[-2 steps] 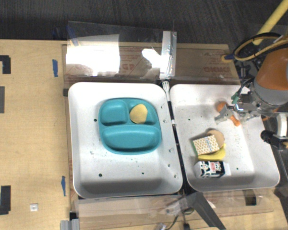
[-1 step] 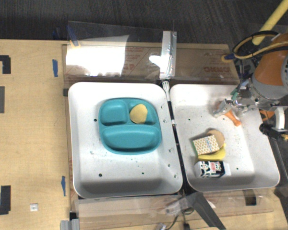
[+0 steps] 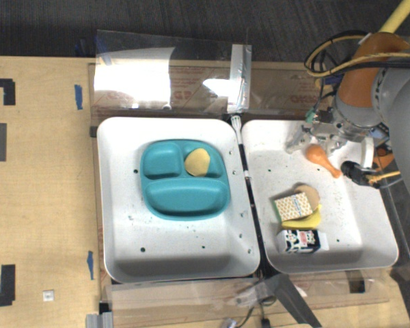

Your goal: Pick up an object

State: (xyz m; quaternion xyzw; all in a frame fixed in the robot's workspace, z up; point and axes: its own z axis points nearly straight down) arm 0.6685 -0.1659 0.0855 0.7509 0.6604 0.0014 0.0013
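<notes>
While I am watching from above, the grey arm is reaching in from the right, its gripper hanging over the right bin; I cannot tell the fingers' state; an orange carrot-shaped toy is lying just beneath; a patterned packet, yellow piece and black-and-white carton are clustering nearby; the left bin is holding a teal tray carrying a yellow lump.

plastic bins, plastic tray, wood-look tabletop

both white bins look like smooth, faintly glossy plastic, speckled dark; the teal tray is matt moulded plastic; the tabletop looks like pale matt wood; a clear sheet behind the bins glares glossy.
</notes>
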